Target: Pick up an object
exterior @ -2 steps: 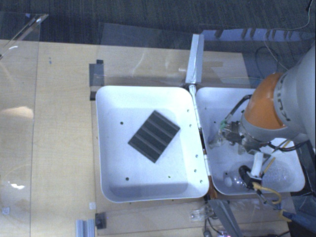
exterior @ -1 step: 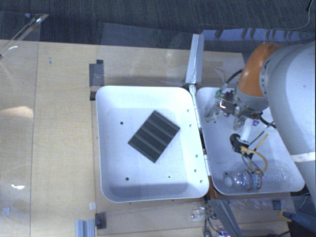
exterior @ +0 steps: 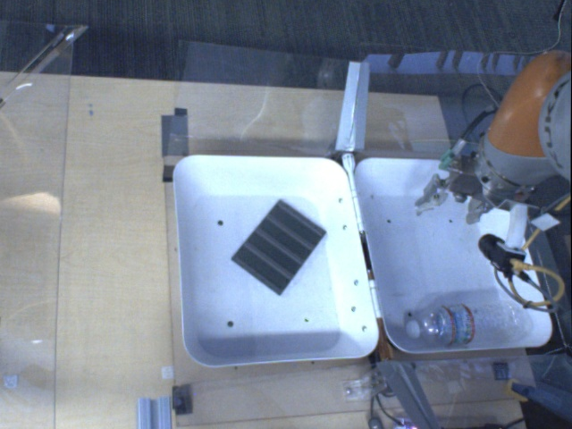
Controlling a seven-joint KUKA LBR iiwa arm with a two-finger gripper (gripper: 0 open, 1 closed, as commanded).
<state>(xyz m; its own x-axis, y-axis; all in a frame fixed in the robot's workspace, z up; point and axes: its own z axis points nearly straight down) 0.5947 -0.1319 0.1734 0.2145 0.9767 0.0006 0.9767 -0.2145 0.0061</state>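
Over the right bin (exterior: pixel 393 239) the gripper (exterior: pixel 454 199) hangs with its fingers apart and nothing between them, while a clear plastic bottle (exterior: pixel 465 323) lies on its side along that bin's near edge and a dark ribbed pad (exterior: pixel 279 246) sits in the left bin (exterior: pixel 206 266).

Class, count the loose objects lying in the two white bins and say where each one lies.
2: ridged dark pad mid left bin; plastic bottle on its side at right bin's near edge.
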